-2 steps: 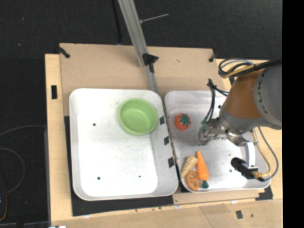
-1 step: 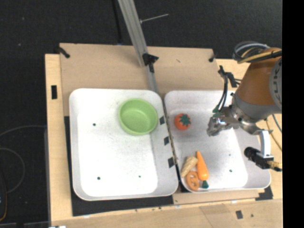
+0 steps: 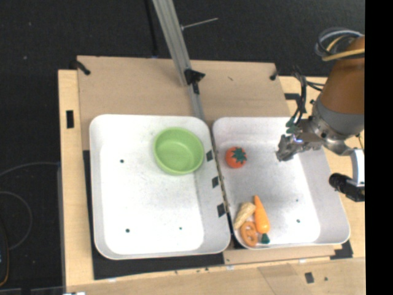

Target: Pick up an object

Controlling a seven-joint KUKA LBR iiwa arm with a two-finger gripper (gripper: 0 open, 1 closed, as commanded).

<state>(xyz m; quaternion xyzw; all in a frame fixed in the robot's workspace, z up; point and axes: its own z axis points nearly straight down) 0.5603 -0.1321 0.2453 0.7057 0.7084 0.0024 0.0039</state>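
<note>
The job is to pick something up, and it looks like nothing has been picked up yet. The gripper [image 3: 286, 150] is over the right bin [image 3: 319, 226], near its top right part, and it looks small and dark from here. I cannot tell if it is wide or narrow, and I see nothing in it. The closest toy is a little red tomato [image 3: 236, 157] with a green top. It lies in the right bin, to the left of the gripper and apart from it. Down in the lower left corner of that bin there is a small pile: an orange carrot [image 3: 261, 215], a pale yellowish piece [image 3: 244, 212] just beside it, and a round orange slice [image 3: 249, 233] below them. They seem to be touching one another. In the left bin [image 3: 123, 226] sits a green bowl [image 3: 178, 151], near the top. So I think all the work is still left: go over one toy, come down, grab it and lift it.
</note>
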